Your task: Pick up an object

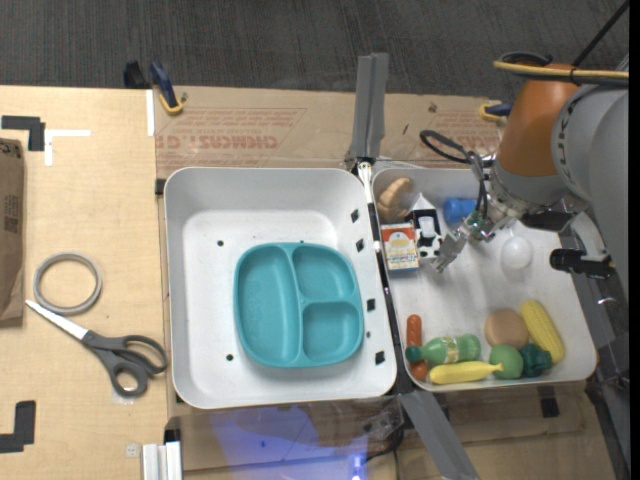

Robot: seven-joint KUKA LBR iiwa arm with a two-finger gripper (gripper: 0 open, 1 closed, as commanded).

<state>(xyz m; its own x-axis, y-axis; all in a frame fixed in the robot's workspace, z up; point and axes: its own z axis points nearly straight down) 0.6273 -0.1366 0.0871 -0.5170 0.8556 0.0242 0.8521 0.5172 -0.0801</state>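
Your gripper (452, 248) hangs low over the right bin (470, 288), near the middle of its far half, and from this slanted look I cannot tell how the tool is set. Nothing shows in its hold, so count the pick as not yet made.

Closest to it, against the bin's left wall, sits a small red-and-white box (401, 248), with a black-and-white item (427, 228) just behind it. The box looks light and stiff with flat faces, so my guess is you'd take it across the narrow sides; it lies close to the wall, which may crowd one side of your approach.

In the far left corner rests a tan rounded piece (395, 194), and a blue thing (459, 210) sits near the far edge, partly behind the wrist. A white ball-like object (516, 254) lies toward the right side; smooth and round, it would probably roll away from a glancing touch.

Along the near edge you've got crowded toy food: a corn cob (543, 330), a yellow banana-like piece (465, 372), a green bottle shape (450, 349), a brown lump (506, 327). Likely hard, slick plastic, packed touching one another.

The left bin (200, 228) carries a teal divided plate (298, 304) near its centre.
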